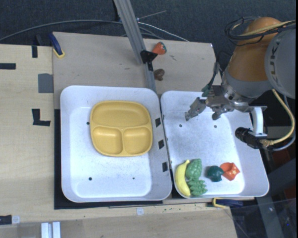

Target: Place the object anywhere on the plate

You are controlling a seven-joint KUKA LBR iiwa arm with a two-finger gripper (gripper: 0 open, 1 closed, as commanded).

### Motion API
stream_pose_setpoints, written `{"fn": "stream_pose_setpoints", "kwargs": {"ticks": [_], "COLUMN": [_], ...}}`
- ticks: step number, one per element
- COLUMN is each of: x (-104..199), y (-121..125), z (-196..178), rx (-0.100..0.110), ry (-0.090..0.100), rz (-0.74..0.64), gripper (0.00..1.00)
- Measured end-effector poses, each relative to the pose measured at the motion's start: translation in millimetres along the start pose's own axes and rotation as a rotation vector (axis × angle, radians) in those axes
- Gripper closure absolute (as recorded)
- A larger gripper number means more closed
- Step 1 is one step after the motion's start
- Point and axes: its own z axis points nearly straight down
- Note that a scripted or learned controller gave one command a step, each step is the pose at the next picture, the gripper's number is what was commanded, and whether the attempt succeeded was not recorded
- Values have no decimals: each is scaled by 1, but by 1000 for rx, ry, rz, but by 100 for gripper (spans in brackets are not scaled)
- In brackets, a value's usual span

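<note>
A pale wooden bench point(20, 133) is seen from above, marked with black tape pieces and set against a dark carpeted floor point(39, 9), across which thin cables run; a grey metal post point(130, 26) slants over the bench's far edge, with a small orange-red item point(160, 47) beside it. Two shallow white bins are set side by side, touching along their inner rims; in the left bin point(74, 177) a yellow plate point(121, 127) with three compartments is laid toward the far half.

In the right bin point(208, 138) the objects are gathered at the near edge: a yellow banana point(181, 178), its long axis run roughly from far to near with a slight curve, is pressed against the near left corner; just beside it green leafy vegetables point(194, 175) are piled; a small dark green piece point(214, 173) and a red-orange piece point(230, 170) are placed further right. Which of these is meant for the plate cannot be told.

The gripper point(204, 110) is held over the far part of the right bin, well apart from the objects; its fingers are seen spread, with nothing between them.
</note>
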Motion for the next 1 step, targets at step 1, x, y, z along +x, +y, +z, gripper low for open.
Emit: {"fn": "stream_pose_setpoints", "kwargs": {"ticks": [1], "x": [-8], "y": [-2], "z": [48], "rx": [1], "ry": [-1], "rz": [0], "gripper": [0]}}
